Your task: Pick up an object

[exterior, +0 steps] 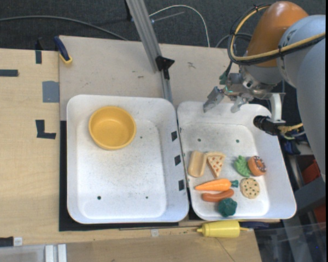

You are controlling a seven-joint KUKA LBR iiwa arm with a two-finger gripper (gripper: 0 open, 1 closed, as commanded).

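Note:
My gripper (224,102) hangs over the far edge of the right bin (273,201), its two fingers spread open with nothing between them. Toy foods lie well below it in the bin's near half: a bread stick (196,163), a pizza slice (216,164), a carrot (213,185), a red sausage (217,196), a dark green broccoli (227,206), a cookie (250,188), a green leafy piece (242,166) and a small burger (257,165). A yellow bowl (112,126) sits in the left bin (126,201), at its far left.
A yellow mustard bottle (221,230) lies on the bench just in front of the right bin. A grey metal pole (147,31) slants down to the gap between the bins. Cables loop around the arm's wrist at the upper right.

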